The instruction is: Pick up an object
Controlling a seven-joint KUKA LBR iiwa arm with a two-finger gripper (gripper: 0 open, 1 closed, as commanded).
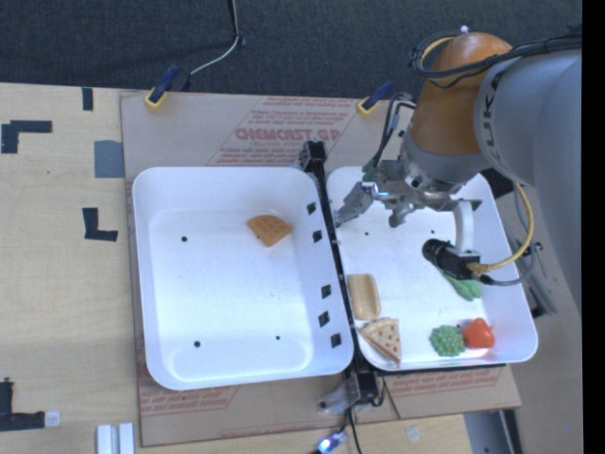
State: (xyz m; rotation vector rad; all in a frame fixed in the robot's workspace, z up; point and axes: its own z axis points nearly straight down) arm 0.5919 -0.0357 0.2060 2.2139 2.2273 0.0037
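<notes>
- White plastic forms two shallow bins side by side on a cardboard sheet (284, 126) printed with red lettering; the left bin (161, 282) and the right bin (510, 343) meet at a black divider strip (326, 263).
- Lying alone in the left bin, toward its far right part, is an orange-brown waffle-like toy piece (269, 229).
- In the right bin, a tan bread-roll toy (364, 296) lies against the divider side, with a pizza-slice toy (384, 339) just in front of it.
- At the near right corner of the right bin sit a green broccoli-like toy (446, 340) and a red tomato-like toy (479, 333), touching each other.
- A green leafy piece (467, 287) lies near the right wall, partly under a black part of the tool.
- The grey arm with its orange band (463, 83) reaches over the far part of the right bin.
- The gripper (376, 209) hangs above the bin floor near the divider, its two fingers spread apart with nothing between them.
- Every object lies loose in the bins, apart from the fingers.
</notes>
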